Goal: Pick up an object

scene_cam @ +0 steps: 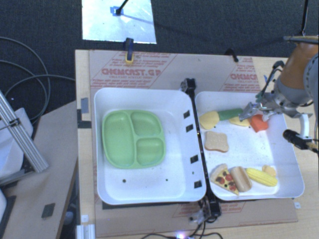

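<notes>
We judge the main risk to be the crowding at the far side of the right bin (pixel 294 180). The gripper (pixel 253 112) sits low over a tight cluster: a green piece (pixel 228 114), a yellow piece (pixel 209 119) to its left, and an orange-red piece (pixel 259 123) just to the right of the metal fingertips (pixel 246 115). If the fingers close here, they could land between items and pinch an edge rather than a body, so the thing might slip free on the lift. They could also shove the green piece against the yellow one and scatter both. The orange-red piece lies close to the bin's far right wall, which leaves little room for a finger on that side.

As for the pincer, we cannot tell how far it stands open: the fingertips read as a blurred grey shape at this angle. They appear to touch or nearly touch the right end of the green piece, with the orange-red piece just beside them. We see nothing clearly held between them, so we would not call anything gripped.

The likely targets thus lie at the far side of the right bin. Nearer us in that bin rest a toast slice (pixel 216 142), a pizza slice (pixel 224 179), a hot dog (pixel 240 178) and a corn cob (pixel 261 176), all well apart from the gripper. The left bin (pixel 107 101) holds a green tray (pixel 133 138).
</notes>
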